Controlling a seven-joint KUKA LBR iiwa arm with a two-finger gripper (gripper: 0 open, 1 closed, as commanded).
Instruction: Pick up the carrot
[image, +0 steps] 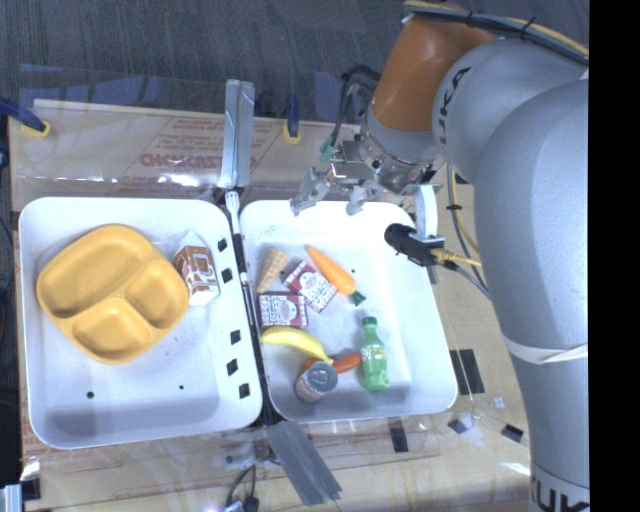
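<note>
The carrot (331, 270), orange with a green stub at its lower right end, lies slanted in the back middle of the right bin (425, 330). My gripper (325, 205) hangs over that bin's far rim, up-screen of the carrot and apart from it. Its two fingers (299, 204) are spread wide and open, with nothing between them.
Around the carrot lie an ice-cream cone (271, 270), two small red cartons (316, 292), a banana (296, 343), a can (317, 381), a green bottle (373, 355) and a small orange piece (346, 363). The left bin (60, 420) holds a yellow divided tray (110, 290) and a brown carton (197, 273).
</note>
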